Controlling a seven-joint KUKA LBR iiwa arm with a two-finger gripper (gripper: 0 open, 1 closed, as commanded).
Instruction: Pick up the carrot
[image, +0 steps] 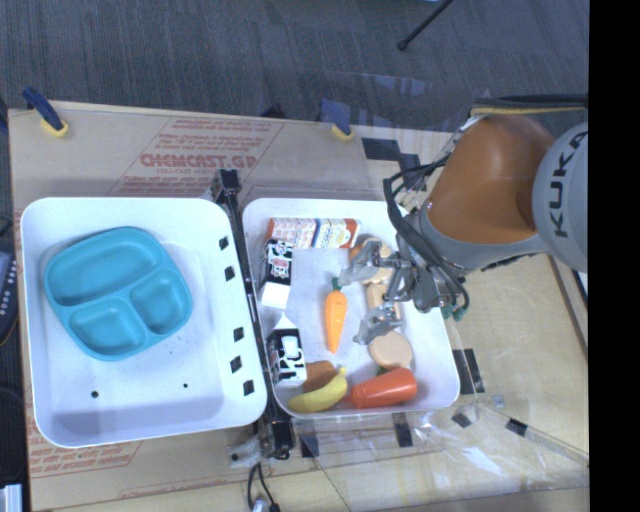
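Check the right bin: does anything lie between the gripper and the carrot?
Nothing visible does. The gripper hangs just right of the carrot, with bare bin floor between them. A beige food piece sits under the gripper itself.

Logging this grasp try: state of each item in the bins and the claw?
carrot: lying in right bin, not gripped
claw: open, beside carrot
banana: lying at near wall
red pepper: on its side
milk carton: lying flat
blue divided plate: right way up in left bin
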